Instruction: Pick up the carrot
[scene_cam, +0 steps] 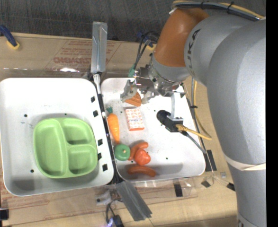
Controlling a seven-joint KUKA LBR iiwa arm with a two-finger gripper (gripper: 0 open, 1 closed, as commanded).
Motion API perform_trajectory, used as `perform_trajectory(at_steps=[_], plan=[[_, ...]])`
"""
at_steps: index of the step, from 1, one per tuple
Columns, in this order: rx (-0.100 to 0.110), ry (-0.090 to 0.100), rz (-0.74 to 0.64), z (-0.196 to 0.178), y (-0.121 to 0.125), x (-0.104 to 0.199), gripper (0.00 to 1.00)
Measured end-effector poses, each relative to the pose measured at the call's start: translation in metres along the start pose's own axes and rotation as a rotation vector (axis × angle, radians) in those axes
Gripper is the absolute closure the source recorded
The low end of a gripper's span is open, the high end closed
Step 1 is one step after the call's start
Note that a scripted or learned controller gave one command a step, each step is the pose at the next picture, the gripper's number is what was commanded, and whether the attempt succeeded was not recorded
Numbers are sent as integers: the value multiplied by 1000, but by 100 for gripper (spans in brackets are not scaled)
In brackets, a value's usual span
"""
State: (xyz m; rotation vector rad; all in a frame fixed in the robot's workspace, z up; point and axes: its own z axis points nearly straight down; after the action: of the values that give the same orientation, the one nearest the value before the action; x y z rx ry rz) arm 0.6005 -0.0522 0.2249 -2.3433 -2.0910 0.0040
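Hand (138, 90) is up at the far end of the right bin (188, 148), can't tell its grip. Carrot (113, 127) lies nearer, along the bin's left wall, apart from it.

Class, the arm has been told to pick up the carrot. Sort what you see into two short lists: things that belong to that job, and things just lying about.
Belongs to the job:
carrot
hand
right bin

Just lying about:
orange wedge at the hand
small box
green round piece
red pieces
green divided plate in the left bin
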Motion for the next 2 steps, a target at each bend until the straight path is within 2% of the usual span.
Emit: perform_trajectory(at_steps=[1, 2], plan=[[-3, 0, -257, -100, 17, 33, 100], [3, 1, -595, -34, -6, 30, 100]])
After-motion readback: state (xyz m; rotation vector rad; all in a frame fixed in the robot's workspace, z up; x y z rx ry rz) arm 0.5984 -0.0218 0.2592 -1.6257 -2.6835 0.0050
